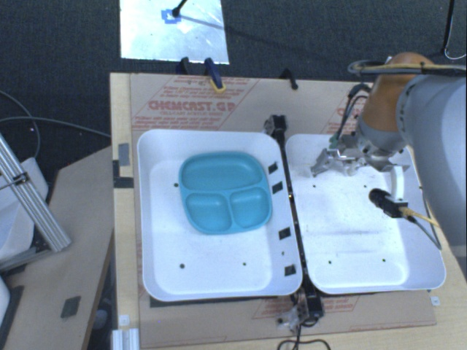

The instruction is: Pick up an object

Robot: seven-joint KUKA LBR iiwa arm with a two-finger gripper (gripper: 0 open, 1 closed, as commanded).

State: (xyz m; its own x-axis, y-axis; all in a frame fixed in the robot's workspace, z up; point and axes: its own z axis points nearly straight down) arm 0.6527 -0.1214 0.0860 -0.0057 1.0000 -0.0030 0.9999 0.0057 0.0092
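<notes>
The blue divided plate (225,193) lies flat in the left bin (157,268), about mid-bin, with its single wide compartment toward the far side and two smaller ones toward the near side. Its long axis runs roughly across the bin, slightly tilted.

The tool (330,161) sits over the far part of the right bin (365,275), near its far-left corner. Whether its fingers are spread or closed I cannot tell at this angle; nothing is visibly held between them.

Key relation: the plate lies to the tool's left in the view, across the divider where the two bins meet, and a little nearer the camera. They are well apart, not touching.

Judgement: reaching the plate requires crossing over both rims before descending.
</notes>
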